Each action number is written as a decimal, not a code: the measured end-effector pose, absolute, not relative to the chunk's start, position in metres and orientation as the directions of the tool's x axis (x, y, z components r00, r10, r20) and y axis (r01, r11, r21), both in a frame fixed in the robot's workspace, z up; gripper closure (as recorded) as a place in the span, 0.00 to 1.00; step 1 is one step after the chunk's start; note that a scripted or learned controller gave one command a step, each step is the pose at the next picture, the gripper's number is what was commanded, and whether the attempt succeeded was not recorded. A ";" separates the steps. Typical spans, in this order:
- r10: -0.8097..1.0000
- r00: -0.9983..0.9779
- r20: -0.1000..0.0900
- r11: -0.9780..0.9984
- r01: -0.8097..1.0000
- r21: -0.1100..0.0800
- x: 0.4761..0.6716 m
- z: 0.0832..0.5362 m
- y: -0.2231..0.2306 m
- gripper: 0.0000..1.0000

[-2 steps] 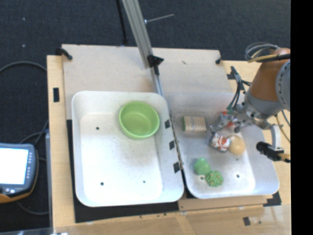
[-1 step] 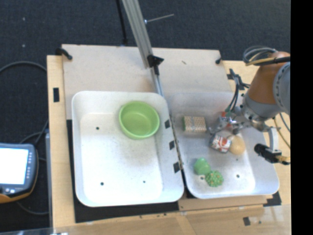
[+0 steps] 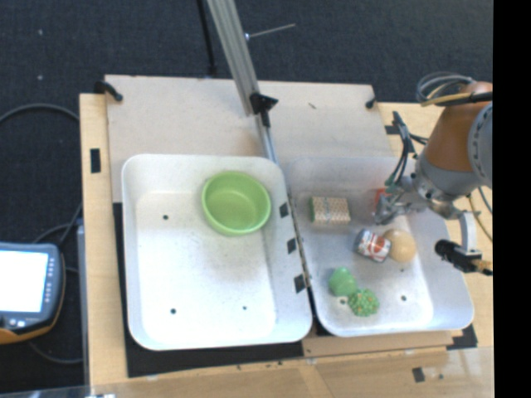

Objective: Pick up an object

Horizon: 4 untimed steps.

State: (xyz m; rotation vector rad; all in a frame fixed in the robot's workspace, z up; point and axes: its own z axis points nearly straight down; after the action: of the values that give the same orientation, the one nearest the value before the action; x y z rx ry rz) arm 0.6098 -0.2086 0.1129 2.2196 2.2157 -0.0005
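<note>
Objects are clustered in the right bin point(image 3: 448, 301): a small can point(image 3: 374, 245) touching a beige ball point(image 3: 401, 246), a tan block point(image 3: 330, 210), and two green pieces point(image 3: 353, 293) near the front. The gripper point(image 3: 388, 208) is lowered just above the can; its state cannot be told. A green bowl point(image 3: 236, 203) sits in the left bin point(image 3: 166, 305).

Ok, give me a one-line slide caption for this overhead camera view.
KUKA arm's tool hovers over the right bin near a small can; green bowl sits in the left bin.
</note>
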 end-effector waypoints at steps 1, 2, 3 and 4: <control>1.000 0.000 -0.002 0.000 1.000 0.008 0.612 0.178 -0.212 1.00; 1.000 0.003 -0.003 -0.003 1.000 0.008 0.606 0.237 -0.219 1.00; 1.000 -0.003 -0.002 0.003 1.000 0.006 0.607 0.274 -0.221 1.00; 1.000 -0.007 0.000 0.007 1.000 0.002 0.602 0.269 -0.160 1.00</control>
State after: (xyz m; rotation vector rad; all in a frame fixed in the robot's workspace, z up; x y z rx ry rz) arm 0.6023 -0.1602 0.2689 2.2132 2.2283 0.0019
